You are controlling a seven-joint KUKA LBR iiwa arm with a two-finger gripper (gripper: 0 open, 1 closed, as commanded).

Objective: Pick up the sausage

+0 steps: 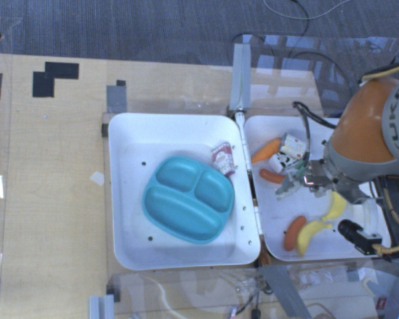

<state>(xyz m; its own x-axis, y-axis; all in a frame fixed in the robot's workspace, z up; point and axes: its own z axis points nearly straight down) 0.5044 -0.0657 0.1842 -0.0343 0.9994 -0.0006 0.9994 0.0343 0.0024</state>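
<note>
While the short reddish-brown sausage point(294, 232) lies at the near edge of the right white bin point(272, 244), touching a yellow banana point(317, 226), we see the jaws point(289, 181) farther back; open or closed, we can't tell.

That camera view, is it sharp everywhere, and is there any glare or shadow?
Camera view: even, soft light, with faint shadow under the blue plate; pale reflections streak the transparent panels at the left edge and bottom; the gripper looks slightly blurred; the sausage is fairly clear.
</note>
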